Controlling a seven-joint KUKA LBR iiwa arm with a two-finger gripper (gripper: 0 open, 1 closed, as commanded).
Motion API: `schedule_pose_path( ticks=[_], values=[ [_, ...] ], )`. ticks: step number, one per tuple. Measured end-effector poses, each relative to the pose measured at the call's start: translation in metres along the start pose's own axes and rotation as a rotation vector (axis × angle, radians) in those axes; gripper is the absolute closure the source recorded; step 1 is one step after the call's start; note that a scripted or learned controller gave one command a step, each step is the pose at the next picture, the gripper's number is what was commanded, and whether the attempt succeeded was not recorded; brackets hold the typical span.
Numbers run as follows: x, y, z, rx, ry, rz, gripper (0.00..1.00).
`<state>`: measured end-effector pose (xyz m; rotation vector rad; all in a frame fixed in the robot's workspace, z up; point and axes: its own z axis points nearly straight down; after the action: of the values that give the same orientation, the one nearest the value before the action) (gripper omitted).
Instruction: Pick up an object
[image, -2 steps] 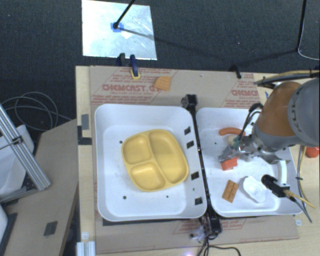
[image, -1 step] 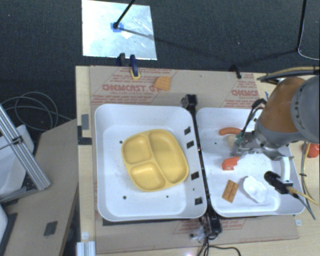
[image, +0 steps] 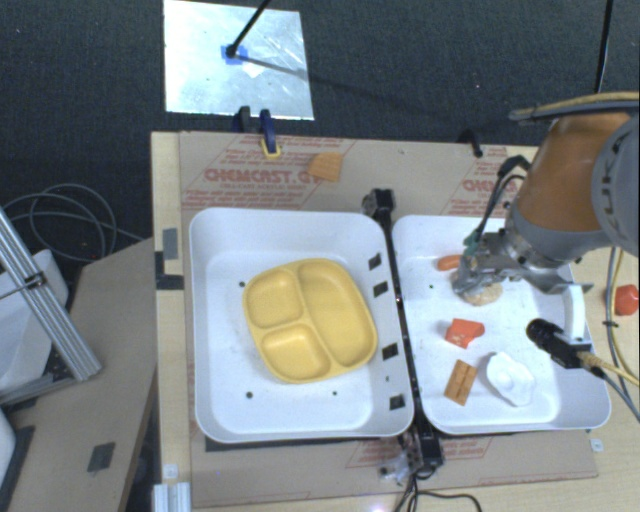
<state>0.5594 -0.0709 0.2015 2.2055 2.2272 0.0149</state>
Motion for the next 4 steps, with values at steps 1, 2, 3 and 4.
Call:
schedule_pose_path(
  ticks=[1, 2, 3, 4],
  values=[
    [-0.004, -0.002, 0.006, 0.009, -0.002, 0.007, 0.0],
    [-0.086, -0.077, 0.116, 0.011, -0.006, 0.018, 0.0],
    [-0.074, 0.0, 0.091, 0.002, -0.004, 0.002, 0.0],
    [-0.053, -0.054, 0.117, 0.017, 0.001, 0.009, 0.0]
  ],
)
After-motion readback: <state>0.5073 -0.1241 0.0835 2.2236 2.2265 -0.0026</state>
